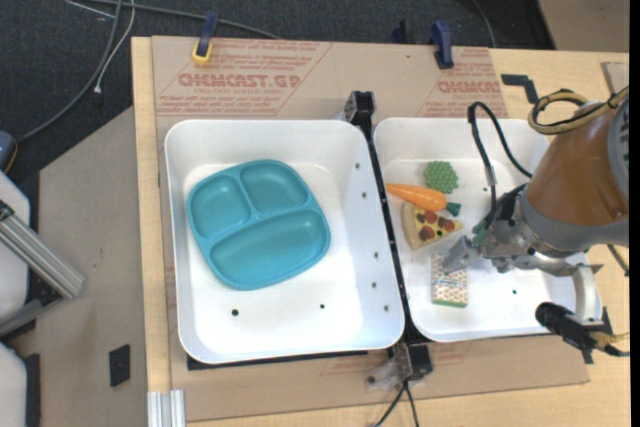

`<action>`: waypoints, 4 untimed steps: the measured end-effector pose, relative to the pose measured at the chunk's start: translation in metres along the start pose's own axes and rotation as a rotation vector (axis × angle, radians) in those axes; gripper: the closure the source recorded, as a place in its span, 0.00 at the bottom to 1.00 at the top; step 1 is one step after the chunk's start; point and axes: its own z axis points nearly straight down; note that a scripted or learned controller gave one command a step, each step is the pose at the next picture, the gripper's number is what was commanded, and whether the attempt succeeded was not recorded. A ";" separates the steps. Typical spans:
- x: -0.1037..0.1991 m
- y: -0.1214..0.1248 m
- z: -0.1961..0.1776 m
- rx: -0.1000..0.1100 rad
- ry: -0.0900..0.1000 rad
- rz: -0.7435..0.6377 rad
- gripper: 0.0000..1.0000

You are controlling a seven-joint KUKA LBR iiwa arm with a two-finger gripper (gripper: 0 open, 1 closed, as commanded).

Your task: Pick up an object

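1. In the right bin [520, 320], the toys crowd its left half beside the dividing wall; bare floor lies toward the near edge.
2. In the left bin [200, 315], a blue divided plate [260, 223] leaves an open margin all around.
3. The hand [462, 253] hovers just above the patterned packet [450, 282], pizza slice [427, 225] and carrot [417, 196] beside; whether it grips anything, I cannot tell.
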 end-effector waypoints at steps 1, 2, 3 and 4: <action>-0.001 0.002 -0.015 -0.009 -0.002 0.001 1.00; -0.006 0.009 -0.066 -0.015 -0.006 -0.001 1.00; -0.002 0.007 -0.128 -0.017 -0.006 -0.002 1.00; -0.002 0.008 -0.129 -0.010 -0.004 -0.001 1.00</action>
